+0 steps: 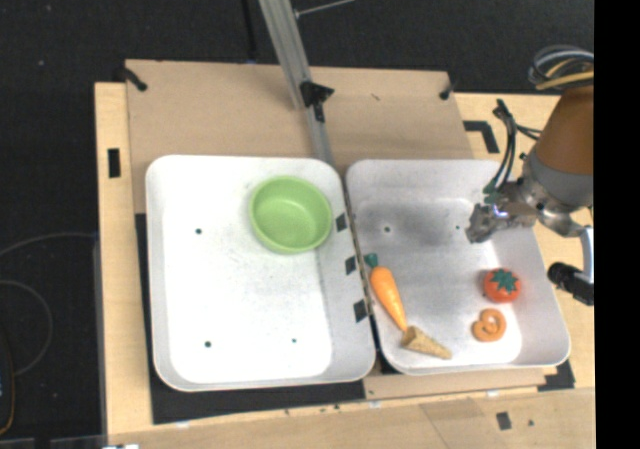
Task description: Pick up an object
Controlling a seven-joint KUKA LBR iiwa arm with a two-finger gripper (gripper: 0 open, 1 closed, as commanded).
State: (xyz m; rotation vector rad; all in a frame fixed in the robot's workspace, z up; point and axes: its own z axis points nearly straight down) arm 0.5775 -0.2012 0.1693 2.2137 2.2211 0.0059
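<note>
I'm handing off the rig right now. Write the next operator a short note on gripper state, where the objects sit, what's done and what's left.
Gripper: over the right bin, near its upper right part, nothing visible between its fingers; open or shut can't be told.
Right bin contents: carrot along the left wall, a tan wedge just below its tip, tomato and a small orange pretzel-shaped ring at the right side.
Left bin: green bowl near the top right.
Done: nothing picked yet.
Left: choose an object, close on it, lift. The tomato looks nearest to the gripper.
</note>
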